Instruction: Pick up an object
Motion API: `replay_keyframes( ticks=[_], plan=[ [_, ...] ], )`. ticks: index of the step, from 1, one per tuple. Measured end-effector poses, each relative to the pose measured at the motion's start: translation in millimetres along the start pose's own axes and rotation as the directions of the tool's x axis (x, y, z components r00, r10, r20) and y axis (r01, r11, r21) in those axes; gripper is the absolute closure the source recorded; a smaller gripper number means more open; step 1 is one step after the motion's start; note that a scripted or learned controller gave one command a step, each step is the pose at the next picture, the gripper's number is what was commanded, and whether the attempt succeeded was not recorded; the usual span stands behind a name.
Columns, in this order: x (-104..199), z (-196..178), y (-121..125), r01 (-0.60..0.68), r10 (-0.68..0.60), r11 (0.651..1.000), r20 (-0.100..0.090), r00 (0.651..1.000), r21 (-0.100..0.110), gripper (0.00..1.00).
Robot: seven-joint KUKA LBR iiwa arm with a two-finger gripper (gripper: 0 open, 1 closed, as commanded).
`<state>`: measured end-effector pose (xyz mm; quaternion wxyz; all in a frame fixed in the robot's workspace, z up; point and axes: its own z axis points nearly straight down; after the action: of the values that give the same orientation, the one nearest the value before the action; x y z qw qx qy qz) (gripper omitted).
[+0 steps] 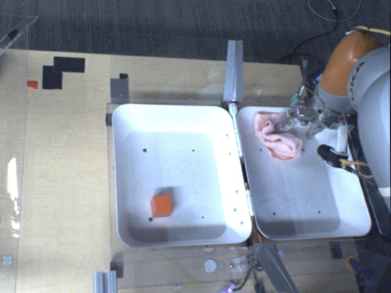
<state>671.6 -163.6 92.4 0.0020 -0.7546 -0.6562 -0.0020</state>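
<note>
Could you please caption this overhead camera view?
Gripper at pink cloth in right bin; orange block in left bin.

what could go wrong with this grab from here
The gripper sits at the edge of the pink cloth, so it may pinch only a fold and the cloth could slip free on lifting. The cloth lies near the right bin's far wall, so the gripper might bump the rim.

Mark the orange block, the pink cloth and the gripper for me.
orange block [162,206]: camera view, middle of its top face, in the left bin.
pink cloth [278,140]: camera view, centre of the crumpled heap, in the right bin.
gripper [297,118]: camera view, its tip at the cloth's right edge.
</note>
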Motion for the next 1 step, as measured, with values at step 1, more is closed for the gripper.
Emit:
replay_keyframes(
  ticks=[1],
  plan=[
    [22.3, -3.3, -31.9, 0.232, -0.232, 0.972, 0.011, 0.973, -0.022, 0.0]
  ],
)
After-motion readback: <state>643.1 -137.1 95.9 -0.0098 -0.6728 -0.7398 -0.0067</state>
